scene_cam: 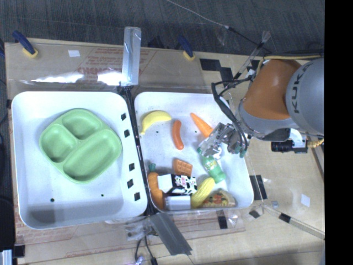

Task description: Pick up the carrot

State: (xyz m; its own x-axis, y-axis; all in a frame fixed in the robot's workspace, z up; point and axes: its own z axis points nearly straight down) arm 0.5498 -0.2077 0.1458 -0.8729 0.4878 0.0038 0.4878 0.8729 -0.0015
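Hand [214,143] just beside carrot [201,124]; "KU" legible on arm [298,95].

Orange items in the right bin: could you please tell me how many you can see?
4: the carrot near the gripper, a sausage mid-bin, a waffle-like piece below, and one at the lower left corner. More may hide in the pile.

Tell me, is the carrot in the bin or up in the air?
In the bin. The carrot lies flat on the right bin's floor, beside the gripper.
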